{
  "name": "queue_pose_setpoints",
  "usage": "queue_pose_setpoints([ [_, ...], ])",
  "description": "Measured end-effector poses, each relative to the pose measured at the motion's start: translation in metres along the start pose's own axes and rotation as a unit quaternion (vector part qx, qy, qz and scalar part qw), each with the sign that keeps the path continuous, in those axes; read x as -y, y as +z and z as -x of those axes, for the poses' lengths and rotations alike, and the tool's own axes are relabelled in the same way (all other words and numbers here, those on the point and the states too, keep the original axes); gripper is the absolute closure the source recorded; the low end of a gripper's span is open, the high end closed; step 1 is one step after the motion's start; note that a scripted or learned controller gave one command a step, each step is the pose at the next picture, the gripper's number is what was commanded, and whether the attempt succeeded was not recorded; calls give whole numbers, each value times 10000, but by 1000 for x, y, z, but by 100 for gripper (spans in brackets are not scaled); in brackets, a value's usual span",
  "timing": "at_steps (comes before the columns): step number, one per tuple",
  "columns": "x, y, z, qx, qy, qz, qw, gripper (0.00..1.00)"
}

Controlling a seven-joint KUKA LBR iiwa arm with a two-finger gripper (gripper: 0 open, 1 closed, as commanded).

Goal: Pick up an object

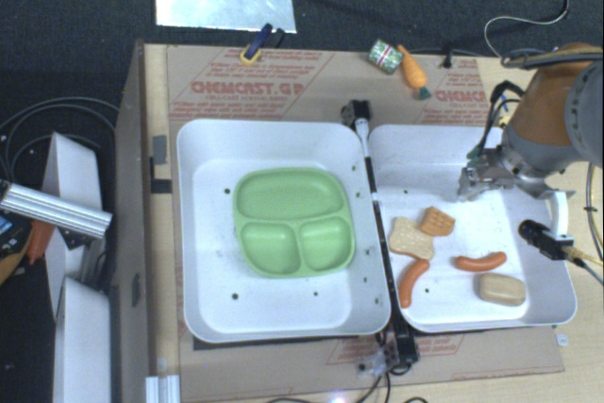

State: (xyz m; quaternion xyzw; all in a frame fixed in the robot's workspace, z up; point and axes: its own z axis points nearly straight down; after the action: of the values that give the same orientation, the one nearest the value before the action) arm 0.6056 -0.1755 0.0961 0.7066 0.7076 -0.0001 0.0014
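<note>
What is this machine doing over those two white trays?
A grey and orange robot arm reaches into the right bin, its gripper low near the back. It is meant to pick something up. Toy food lies nearer the front: two sausages, a cracker, a waffle piece, a beige lump. The left bin holds a green divided plate.

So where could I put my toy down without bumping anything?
Bare floor in the right bin between its back wall and the waffle. Crowded toward its front: cracker, two sausages, bun. The green tray fills the left bin.
</note>
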Motion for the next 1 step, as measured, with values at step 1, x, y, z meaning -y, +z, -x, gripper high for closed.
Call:
queue_pose_setpoints([
  [1, 47, -16, -66, -12, -9, 0, 10000, 0],
])
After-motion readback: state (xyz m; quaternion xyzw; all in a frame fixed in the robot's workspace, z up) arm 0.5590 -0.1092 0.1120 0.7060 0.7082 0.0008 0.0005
